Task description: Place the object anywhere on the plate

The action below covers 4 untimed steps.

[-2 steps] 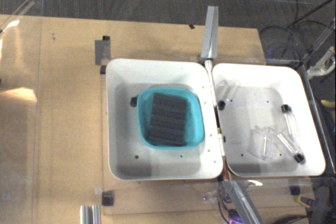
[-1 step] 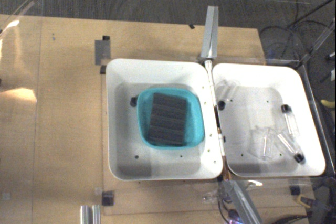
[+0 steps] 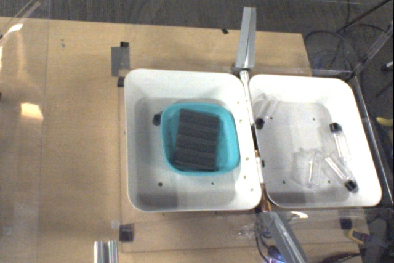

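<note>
Claw grip: can't tell; dark block on teal plate, clear tubes faint.

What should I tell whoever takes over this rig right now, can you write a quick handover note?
Gripper: I see no arm over either bin, so its state is unknown.
Left bin: the turquoise plate sits in the middle, with a dark ribbed block lying flat on it, inside the rim.
Right bin: several clear plastic tubes with dark caps lie loose, mostly near its right and front sides.
Done: the block appears placed on the plate.
Left: probably nothing for this object; confirm whether the tubes are also meant to go on the plate.
</note>
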### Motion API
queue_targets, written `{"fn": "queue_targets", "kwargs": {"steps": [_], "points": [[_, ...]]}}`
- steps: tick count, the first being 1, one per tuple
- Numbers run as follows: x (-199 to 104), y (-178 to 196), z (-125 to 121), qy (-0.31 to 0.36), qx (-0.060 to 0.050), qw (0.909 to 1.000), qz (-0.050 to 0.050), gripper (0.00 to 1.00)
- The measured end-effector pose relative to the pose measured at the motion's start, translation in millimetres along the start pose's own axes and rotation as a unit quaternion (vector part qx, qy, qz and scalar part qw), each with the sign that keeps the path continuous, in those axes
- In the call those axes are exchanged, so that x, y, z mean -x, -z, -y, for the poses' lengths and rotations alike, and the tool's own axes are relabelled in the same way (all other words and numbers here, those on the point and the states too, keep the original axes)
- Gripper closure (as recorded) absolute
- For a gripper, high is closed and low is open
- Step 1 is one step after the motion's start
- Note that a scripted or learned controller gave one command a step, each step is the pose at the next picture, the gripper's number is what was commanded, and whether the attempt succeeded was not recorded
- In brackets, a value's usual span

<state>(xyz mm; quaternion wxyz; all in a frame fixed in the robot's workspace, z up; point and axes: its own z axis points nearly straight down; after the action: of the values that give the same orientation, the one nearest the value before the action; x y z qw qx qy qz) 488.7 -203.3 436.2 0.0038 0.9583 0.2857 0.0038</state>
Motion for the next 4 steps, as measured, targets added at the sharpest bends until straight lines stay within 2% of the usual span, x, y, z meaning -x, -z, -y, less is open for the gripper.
{"fn": "queue_targets", "kwargs": {"steps": [1,3,4], "points": [[1.1,0.0,-1.4,-0.062,0.0,0.9981,0.0,0.0],[1.4,-0.2,-1.9,-0.184,0.0,0.9829,0.0,0.0],[1.4,-0.4,-1.8,-0.184,0.0,0.9829,0.0,0.0]]}}
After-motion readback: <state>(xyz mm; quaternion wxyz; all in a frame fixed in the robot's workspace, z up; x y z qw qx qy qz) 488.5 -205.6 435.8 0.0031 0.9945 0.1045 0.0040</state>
